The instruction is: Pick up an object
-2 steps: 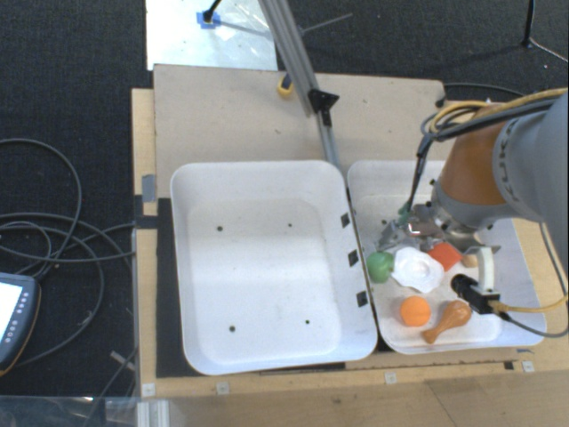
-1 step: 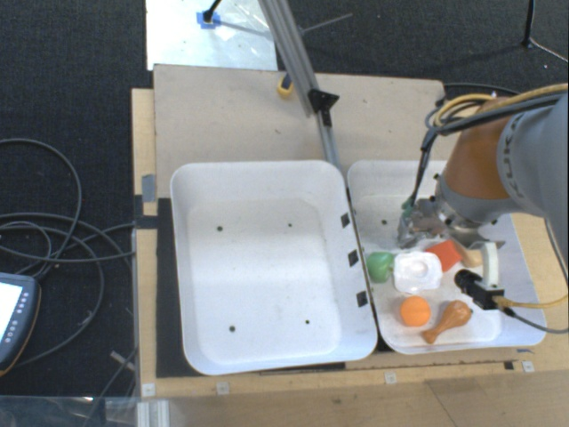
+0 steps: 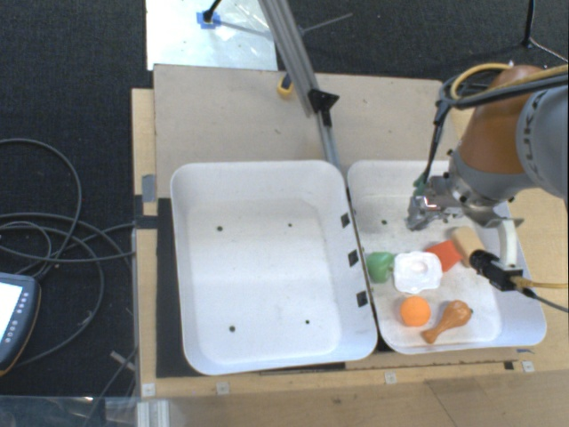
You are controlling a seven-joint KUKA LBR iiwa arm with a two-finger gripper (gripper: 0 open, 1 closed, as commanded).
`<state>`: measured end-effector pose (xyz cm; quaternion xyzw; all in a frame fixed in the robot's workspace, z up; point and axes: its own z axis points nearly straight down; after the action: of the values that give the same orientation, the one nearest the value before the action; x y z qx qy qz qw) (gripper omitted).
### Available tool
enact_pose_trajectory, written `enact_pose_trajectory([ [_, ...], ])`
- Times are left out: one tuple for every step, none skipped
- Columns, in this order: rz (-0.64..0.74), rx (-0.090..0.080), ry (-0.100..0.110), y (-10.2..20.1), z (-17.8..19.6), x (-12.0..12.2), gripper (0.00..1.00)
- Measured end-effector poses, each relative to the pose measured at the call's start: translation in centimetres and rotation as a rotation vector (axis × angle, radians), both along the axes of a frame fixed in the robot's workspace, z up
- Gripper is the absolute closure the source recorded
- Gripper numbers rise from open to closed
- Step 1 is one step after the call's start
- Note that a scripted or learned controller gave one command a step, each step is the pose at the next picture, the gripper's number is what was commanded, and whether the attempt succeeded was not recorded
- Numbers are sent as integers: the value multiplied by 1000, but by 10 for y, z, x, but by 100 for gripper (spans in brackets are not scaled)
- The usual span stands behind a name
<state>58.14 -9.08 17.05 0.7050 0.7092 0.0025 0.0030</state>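
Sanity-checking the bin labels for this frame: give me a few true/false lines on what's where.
1. All the loose objects lie in the right bin. True.
2. The orange ball sits in the left bin. False: it is in the right bin.
3. The green object lies left of the white object. True.
4. The brown drumstick-shaped toy is between the gripper fingers. False: it lies on the bin floor, near the front edge.
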Motion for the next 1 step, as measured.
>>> enact_pose_trajectory([
  [0, 0, 0, 0, 54, 2, 100],
])
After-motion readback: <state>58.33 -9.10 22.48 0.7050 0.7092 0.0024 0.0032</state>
